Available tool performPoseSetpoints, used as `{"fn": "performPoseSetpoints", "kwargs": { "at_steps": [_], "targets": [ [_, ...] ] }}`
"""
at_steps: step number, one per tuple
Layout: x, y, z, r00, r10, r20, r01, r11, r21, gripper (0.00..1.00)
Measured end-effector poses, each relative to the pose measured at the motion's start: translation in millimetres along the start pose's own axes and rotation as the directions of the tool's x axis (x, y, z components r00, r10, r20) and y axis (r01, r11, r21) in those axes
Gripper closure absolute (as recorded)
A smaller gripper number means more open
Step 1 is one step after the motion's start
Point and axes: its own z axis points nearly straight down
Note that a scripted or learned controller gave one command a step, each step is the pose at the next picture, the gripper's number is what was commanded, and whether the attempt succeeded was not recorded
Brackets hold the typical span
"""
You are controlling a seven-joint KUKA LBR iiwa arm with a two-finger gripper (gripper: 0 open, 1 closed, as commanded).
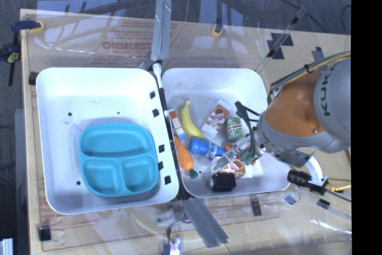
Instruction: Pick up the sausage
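- Right bin: landmark; holds a clutter of small items.
- Left bin: beside it, holds a blue tray.
- Arm: reaches over the right bin's right wall.
- Gripper: low in the right bin's lower right part, among packets; finger state cannot be told.
- Banana: right bin centre.
- Sausage: cannot pick it out for certain in the right bin's clutter.

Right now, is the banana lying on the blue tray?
No, the banana lies in the right bin, while the blue tray sits in the left bin.
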Motion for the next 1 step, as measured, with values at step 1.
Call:
{"fn": "performPoseSetpoints", "kwargs": {
  "at_steps": [1],
  "targets": [
    [-29.9, 45.3, 23.8, 1.000, 0.007, 0.002, -0.007, 1.000, 0.000, 0.00]
  ]
}}
